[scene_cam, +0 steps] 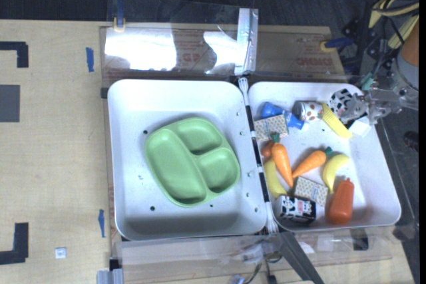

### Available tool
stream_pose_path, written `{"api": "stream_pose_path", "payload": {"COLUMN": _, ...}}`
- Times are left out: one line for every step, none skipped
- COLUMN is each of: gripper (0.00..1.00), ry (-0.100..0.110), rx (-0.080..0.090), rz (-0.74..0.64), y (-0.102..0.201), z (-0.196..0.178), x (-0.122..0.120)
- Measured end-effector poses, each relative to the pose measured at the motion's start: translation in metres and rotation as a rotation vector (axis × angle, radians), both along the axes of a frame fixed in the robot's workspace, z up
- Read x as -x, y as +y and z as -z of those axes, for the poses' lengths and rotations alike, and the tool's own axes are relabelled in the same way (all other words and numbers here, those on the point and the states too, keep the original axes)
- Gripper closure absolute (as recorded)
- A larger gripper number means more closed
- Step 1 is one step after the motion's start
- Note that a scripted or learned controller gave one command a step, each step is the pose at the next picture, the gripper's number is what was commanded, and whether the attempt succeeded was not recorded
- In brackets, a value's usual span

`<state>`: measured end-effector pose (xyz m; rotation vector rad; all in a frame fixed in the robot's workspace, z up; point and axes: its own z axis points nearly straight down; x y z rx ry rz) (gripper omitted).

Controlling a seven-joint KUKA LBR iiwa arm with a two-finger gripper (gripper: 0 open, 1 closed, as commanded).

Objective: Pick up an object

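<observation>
Two-finger gripper (363, 102) poised at the far right rim of the toy-filled right white bin (389, 199), beside a black-and-white spotted cow toy (344, 102), grip state indeterminable, objects clustered for picking

Print on the bench, none of it legible

Reddish lettering runs across the brown board (303, 58) at twelve o'clock, behind the right bin (389, 173), too blurred to make out. The small patterned cartons (311, 189) inside that bin carry printed marks, but these are too small to read.
</observation>
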<state>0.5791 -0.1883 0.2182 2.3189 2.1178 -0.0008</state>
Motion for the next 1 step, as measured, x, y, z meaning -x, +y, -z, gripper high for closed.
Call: {"api": "stream_pose_path", "payload": {"gripper": 1.0, "ry": 0.005, "rx": -0.003, "rz": 0.203, "y": 0.0112, "z": 0.0119, "x": 0.0415}}
